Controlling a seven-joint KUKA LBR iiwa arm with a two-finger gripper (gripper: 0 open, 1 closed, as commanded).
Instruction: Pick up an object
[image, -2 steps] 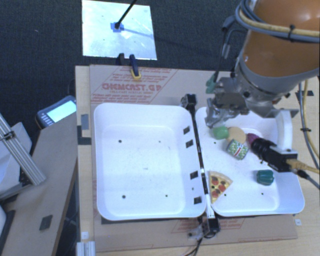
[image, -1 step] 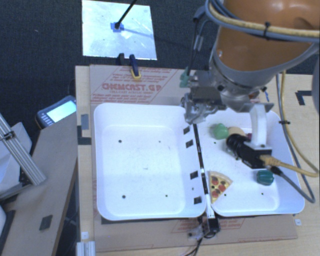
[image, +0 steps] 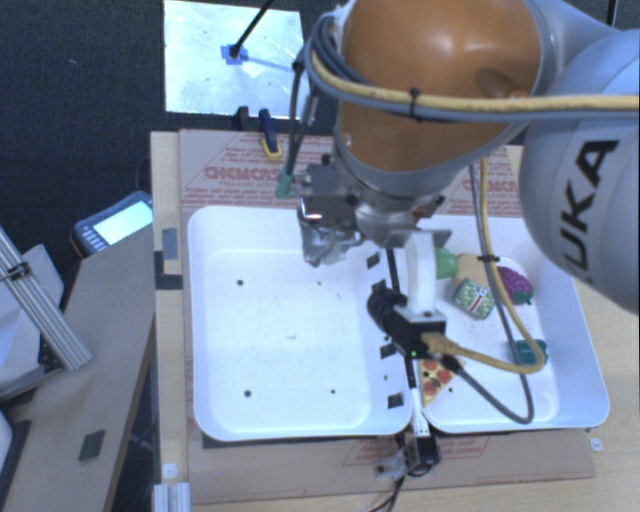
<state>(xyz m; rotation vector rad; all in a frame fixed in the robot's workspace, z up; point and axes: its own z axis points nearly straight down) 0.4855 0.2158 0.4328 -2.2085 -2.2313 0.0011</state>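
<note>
Two shallow white bins sat side by side on the bench, the left bin (image: 270, 340) bare of objects and the right bin (image: 560, 400) holding a small cluster: a green-and-white can-like piece (image: 473, 297), a purple object (image: 517, 285), a small teal item (image: 528, 351) and a red-and-yellow patterned piece (image: 434, 379) near the divider. The grey arm with its orange band (image: 440, 60) reached over the divider, the gripper (image: 325, 240) hanging above the left bin's far right corner, well apart from the cluster. Whether it was spread or closed could not be told, and nothing showed in its grasp.
</note>
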